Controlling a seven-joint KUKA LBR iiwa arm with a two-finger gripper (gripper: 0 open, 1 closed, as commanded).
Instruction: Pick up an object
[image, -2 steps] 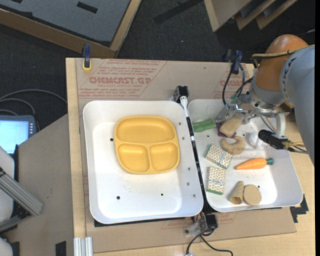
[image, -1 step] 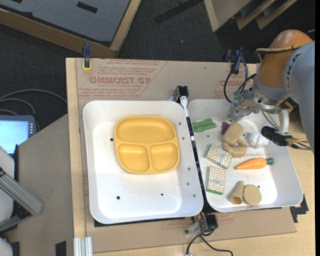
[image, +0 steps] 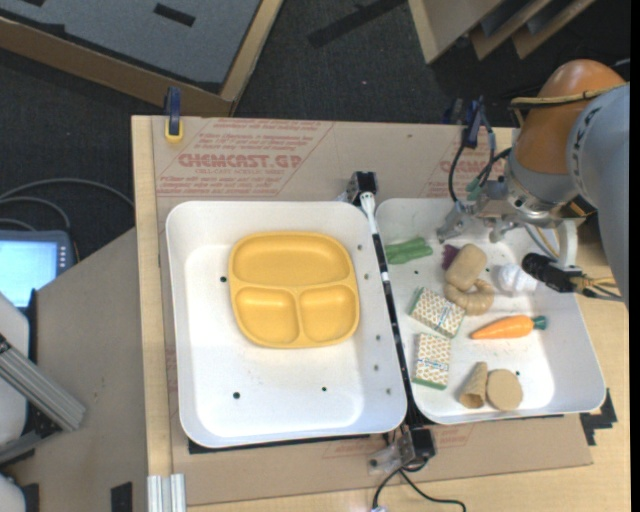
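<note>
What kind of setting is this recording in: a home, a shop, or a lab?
Most likely a robotics lab bench. Two white bins sit side by side on a board; toy food such as a carrot lies in the right one, a yellow tray in the left, and cables run past the arm.

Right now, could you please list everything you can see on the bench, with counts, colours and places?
Bins: two, white, side by side on the bench.
Divided plate: one, yellow, in the left bin.
Carrot: one, orange, right bin.
Patterned packets: two, green and white, right bin's left side.
Green piece: one, right bin's top left.
Tan lumps: several, right bin.
Arm: one, grey with orange band, above the right bin's far corner.
</note>
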